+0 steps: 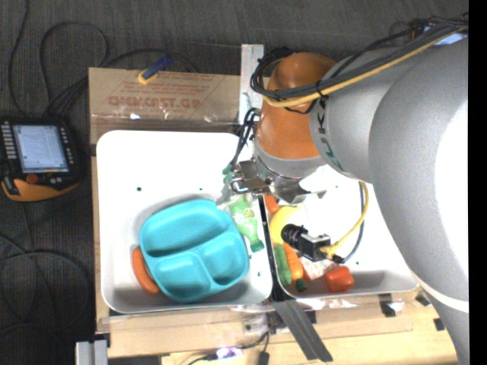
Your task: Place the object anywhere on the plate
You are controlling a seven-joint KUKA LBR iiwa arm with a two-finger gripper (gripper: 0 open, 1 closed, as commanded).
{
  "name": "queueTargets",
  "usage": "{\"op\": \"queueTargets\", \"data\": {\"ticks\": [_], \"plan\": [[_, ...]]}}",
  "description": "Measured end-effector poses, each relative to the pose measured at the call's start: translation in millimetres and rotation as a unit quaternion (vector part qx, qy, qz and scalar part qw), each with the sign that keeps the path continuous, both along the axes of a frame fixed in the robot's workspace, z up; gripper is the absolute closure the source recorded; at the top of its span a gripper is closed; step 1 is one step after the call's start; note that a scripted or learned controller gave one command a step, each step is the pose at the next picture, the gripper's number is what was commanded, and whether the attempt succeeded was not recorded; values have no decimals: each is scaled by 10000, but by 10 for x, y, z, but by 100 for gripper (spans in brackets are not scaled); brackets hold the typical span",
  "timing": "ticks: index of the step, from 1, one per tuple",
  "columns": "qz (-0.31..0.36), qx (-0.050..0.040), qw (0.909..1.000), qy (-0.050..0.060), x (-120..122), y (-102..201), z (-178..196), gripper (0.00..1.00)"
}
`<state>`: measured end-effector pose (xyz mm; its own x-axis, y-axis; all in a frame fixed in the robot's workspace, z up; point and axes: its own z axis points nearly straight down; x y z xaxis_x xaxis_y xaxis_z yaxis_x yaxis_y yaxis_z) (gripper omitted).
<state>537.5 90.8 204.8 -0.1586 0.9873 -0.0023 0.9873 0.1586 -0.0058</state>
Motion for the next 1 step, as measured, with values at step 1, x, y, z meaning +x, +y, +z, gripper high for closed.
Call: {"op": "queueTargets", "data": {"ticks": [1], "plan": [[1227,7,9924,7,-131,217,6,100]]}}
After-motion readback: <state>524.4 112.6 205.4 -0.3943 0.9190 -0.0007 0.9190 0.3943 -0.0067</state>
